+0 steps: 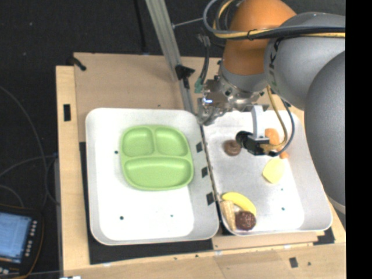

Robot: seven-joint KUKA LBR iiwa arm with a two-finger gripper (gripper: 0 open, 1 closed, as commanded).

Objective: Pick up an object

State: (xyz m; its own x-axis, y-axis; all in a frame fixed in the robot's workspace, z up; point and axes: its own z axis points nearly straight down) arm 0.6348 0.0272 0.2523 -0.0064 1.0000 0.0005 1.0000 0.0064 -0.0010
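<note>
Two white bins sit side by side on my bench: the left bin [104, 214] carries a green divided plate [157, 157], and the right bin [302, 214] carries all the loose pieces. I see the gripper [208, 110] low over the far left corner of the right bin, right by the divider between the bins, with the arm's orange band [256, 28] above it. From this angle I cannot tell whether it is open or closed. A brown round piece [232, 148] lies nearest, clear of it. An orange piece [271, 134] and a pale yellow wedge [273, 171] lie further right. A banana [239, 201] and a dark red ball [245, 220] rest touching each other at the right bin's near left corner
</note>
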